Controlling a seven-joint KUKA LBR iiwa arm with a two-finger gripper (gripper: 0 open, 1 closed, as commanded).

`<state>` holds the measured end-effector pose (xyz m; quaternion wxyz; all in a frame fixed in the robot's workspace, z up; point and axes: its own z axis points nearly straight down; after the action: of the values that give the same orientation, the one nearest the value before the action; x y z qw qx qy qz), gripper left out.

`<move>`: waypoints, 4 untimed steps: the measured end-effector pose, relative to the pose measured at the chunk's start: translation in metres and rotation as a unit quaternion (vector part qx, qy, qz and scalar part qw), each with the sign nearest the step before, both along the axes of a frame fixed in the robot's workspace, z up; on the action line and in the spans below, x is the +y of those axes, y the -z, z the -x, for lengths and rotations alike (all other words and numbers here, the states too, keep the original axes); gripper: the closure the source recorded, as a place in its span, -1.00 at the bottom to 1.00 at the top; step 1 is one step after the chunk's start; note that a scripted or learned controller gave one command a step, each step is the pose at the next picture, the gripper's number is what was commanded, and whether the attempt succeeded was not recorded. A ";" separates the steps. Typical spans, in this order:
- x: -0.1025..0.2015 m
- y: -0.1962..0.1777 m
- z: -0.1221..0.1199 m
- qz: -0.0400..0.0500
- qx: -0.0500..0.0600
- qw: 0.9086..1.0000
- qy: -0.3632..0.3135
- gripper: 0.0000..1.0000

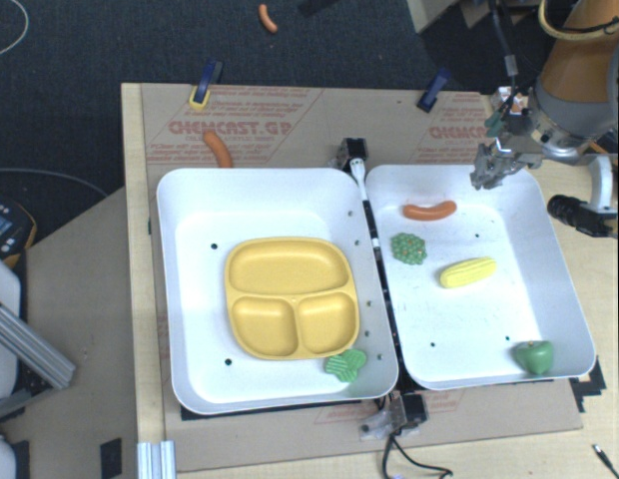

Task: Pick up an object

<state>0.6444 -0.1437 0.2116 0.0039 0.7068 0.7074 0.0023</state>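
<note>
Down at the bottom of the frame, cables and a black clamp (407, 410) sit at the near edge of the counter (290, 118), right where the two bins meet. Just above that, in the left bin (190, 267), a green leafy toy vegetable (345, 365) rests against the lower right corner of the yellow divided plate (291, 297), which fills the middle of that bin. Over in the right bin (549, 257), a green pepper (534, 356) sits in the lower right corner, well apart from the rest. Moving up, a yellow corn cob (467, 271) lies tilted near the bin's middle, and a round green broccoli-like piece (408, 248) sits to its left, close to the divide. Higher still, an orange sausage (429, 210) lies flat near the top of the right bin. And there's the hand (488, 173), at the upper right of the frame, hanging over the bin's top edge with nothing between its fingers; how wide they stand, I cannot tell from here. Beyond the bins, a second orange sausage (219, 149) lies on the counter at upper left, and a third orange sausage (268, 18) is out on the dark floor (110, 28) at the top.
</note>
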 end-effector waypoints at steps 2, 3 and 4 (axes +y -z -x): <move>0.015 -0.011 0.044 -0.002 0.006 1.000 0.001 1.00; 0.044 -0.002 0.086 -0.002 0.007 1.000 0.000 1.00; 0.074 -0.001 0.132 -0.003 0.007 1.000 0.000 1.00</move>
<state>0.5124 -0.0694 0.2124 -0.0030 0.7066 0.7076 -0.0011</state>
